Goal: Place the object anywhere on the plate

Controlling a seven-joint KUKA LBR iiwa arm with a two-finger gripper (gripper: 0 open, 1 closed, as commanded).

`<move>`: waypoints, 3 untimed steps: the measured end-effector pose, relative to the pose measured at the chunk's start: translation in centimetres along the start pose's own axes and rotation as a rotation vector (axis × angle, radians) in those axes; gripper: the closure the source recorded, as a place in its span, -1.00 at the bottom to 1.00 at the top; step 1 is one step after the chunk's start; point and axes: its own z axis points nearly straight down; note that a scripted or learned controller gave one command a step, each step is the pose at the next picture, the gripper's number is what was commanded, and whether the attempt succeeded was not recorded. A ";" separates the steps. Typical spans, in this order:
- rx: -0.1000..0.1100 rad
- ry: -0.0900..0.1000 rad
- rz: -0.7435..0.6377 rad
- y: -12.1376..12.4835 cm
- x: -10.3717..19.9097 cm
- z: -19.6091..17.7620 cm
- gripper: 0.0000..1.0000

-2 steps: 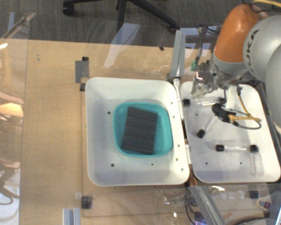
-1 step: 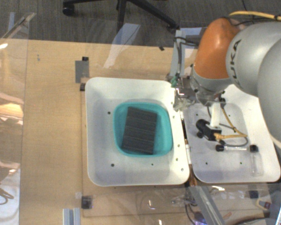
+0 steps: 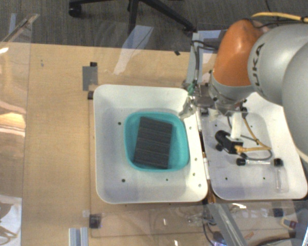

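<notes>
A dark grey ridged rectangular block (image 3: 153, 142) lies flat on the teal plate (image 3: 180, 147), which sits in the middle of the left white bin (image 3: 108, 152). The block rests fully within the plate's rim, tilted slightly from the bin's sides. My gripper (image 3: 216, 110) hangs under the grey and orange wrist, above the far left corner of the right bin (image 3: 292, 188), beside the wall the two bins share. It is apart from the block and the plate. The wrist hides its fingers.
The arm's bulky grey body covers the upper right of the view and part of the right bin. Wooden bench top surrounds the bins, with a clear panel along the left. An office chair base stands on the floor beyond the bench.
</notes>
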 end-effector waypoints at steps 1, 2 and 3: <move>-0.008 -0.001 0.075 3.3 -3.5 -12.1 -1.00; -0.012 -0.002 0.045 7.0 -6.5 -24.0 -1.00; -0.012 -0.004 0.136 5.9 -13.2 -25.1 -1.00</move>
